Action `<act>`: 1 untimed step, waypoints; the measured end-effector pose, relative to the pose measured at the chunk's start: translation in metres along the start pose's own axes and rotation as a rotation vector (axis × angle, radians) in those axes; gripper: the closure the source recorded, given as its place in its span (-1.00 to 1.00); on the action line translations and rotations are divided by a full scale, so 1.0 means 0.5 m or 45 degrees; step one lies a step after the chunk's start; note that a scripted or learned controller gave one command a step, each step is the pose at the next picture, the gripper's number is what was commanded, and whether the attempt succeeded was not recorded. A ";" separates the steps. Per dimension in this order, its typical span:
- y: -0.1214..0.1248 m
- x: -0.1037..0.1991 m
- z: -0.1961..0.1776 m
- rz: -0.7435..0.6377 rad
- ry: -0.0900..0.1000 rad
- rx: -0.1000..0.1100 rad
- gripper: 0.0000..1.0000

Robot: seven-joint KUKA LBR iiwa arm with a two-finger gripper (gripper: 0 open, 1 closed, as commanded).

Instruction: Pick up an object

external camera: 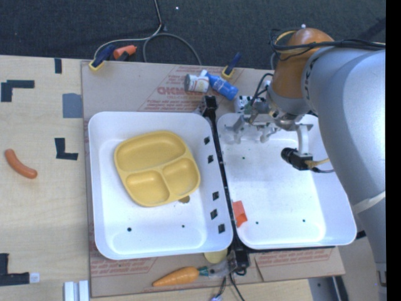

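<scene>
Two shallow white bins side by side: left bin (pixel 100 231) and right bin (pixel 332 218). Over the far-left corner of the right bin, the gripper (pixel 249 129), low above the floor, fingers apparently parted with nothing between them; judged from two pale prongs either side of the wrist, not sharply resolved.

Only sizeable candidate inside a bin: yellow divided plate (pixel 156 167), flat in the far half of the left bin, three compartments facing up. From the gripper: to the left, across the double rim between the bins, and slightly nearer. Long axis roughly left to right, a little skewed, far-right corner closest to the gripper. Probably calls for a lift over the rim, a shift left, then a bite on the plate's raised edge rather than its flat middle.

On the right bin's own side: small orange piece (pixel 239 213) against the left rim, straight toward the near side from the gripper. Too small to identify; possibly fixed to the rim.

Hard to read: dark speck (pixel 183 199) half hidden under the plate's near edge. Right side of the right bin partly covered by the arm (pixel 351 105).

Outside the bins: carrot (pixel 177 276) at the near edge, orange sausage (pixel 20 163) far left, blue-and-white tube (pixel 212 84) beyond the far rims.
</scene>
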State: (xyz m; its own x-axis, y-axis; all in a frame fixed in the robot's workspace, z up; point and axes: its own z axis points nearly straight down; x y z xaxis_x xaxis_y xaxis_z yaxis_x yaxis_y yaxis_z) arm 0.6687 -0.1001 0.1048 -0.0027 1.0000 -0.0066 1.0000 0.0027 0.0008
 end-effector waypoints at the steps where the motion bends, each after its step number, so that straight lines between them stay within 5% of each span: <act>1: -0.001 0.002 0.041 0.001 0.006 0.002 -1.00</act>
State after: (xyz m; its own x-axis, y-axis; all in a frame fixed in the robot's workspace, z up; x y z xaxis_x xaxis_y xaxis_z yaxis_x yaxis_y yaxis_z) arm 0.6682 -0.0995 0.0840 -0.0023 1.0000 -0.0019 1.0000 0.0023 -0.0006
